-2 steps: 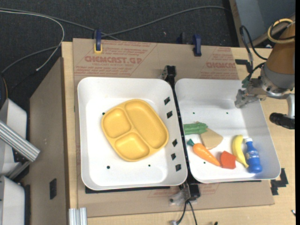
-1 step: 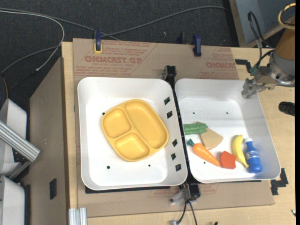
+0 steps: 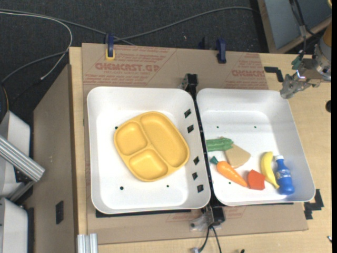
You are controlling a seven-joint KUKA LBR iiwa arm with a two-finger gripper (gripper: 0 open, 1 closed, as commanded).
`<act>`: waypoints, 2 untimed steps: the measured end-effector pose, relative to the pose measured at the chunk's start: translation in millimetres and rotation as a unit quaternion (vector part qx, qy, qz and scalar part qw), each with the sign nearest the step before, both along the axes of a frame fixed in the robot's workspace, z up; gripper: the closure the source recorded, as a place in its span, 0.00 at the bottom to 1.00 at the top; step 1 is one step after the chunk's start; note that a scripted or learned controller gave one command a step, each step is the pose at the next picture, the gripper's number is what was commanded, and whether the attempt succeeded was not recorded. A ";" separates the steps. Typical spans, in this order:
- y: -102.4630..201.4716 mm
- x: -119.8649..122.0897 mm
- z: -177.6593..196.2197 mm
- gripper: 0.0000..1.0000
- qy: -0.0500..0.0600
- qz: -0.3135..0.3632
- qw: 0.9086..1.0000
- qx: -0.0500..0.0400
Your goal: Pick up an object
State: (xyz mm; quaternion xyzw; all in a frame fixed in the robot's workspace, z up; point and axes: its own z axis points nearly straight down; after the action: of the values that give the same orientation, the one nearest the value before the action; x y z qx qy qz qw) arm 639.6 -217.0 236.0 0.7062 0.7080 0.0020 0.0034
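The right bin (image 3: 247, 101) holds several toys in its near half. A green vegetable (image 3: 218, 144) lies beside a tan wedge (image 3: 238, 155). An orange carrot (image 3: 231, 174) and a red piece (image 3: 256, 179) sit nearer the front. A yellow banana (image 3: 268, 167) and a blue bottle (image 3: 283, 176) rest against the right wall. My gripper (image 3: 291, 85) hangs at the bin's far right corner, over the rim, well away from all the toys, with nothing seen in it.
The left bin (image 3: 100, 141) carries a yellow divided plate (image 3: 151, 145). Black clips line the divider between the bins. Blue clamps (image 3: 221, 51) hold the cardboard at the back edge. The far half of the right bin is bare.
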 end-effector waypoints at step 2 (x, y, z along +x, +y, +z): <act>47.7 -21.6 24.9 1.00 0.005 0.000 1.000 0.002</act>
State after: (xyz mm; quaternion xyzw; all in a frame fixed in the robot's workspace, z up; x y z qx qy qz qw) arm 618.0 -169.3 260.9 0.7062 0.7080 -0.0004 -0.0014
